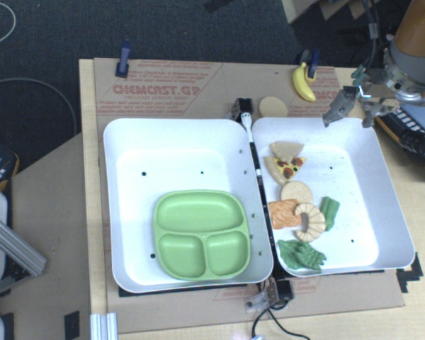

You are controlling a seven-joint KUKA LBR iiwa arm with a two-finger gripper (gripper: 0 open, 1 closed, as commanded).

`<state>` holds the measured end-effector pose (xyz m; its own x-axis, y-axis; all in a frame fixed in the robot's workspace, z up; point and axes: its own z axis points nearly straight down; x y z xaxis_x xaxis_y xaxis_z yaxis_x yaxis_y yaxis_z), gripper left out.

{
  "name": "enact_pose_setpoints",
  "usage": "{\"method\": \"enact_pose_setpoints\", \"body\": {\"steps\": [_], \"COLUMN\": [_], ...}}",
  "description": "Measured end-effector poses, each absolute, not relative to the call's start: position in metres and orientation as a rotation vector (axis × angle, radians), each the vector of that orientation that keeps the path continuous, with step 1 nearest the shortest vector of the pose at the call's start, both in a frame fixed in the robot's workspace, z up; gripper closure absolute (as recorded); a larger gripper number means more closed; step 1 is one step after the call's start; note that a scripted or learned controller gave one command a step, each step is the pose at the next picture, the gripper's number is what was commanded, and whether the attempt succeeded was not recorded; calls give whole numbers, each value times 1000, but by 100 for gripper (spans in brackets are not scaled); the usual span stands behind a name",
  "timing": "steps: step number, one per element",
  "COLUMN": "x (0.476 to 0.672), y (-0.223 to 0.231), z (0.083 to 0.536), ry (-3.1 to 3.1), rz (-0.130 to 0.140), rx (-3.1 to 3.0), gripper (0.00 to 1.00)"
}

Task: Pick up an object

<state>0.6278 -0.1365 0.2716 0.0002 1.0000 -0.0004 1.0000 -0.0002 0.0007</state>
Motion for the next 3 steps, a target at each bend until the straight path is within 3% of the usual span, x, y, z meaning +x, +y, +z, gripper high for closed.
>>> {"method": "enact_pose_setpoints", "body": {"steps": [1, 2, 3], "x": [588, 589, 496], "y": [-43, -48, -40], "z": [378, 382, 360], "ry": [2227, 2220, 2225], "rz": [12, 4, -6], "rx": [2208, 2216, 2228], "gripper": [0, 100, 100]}}
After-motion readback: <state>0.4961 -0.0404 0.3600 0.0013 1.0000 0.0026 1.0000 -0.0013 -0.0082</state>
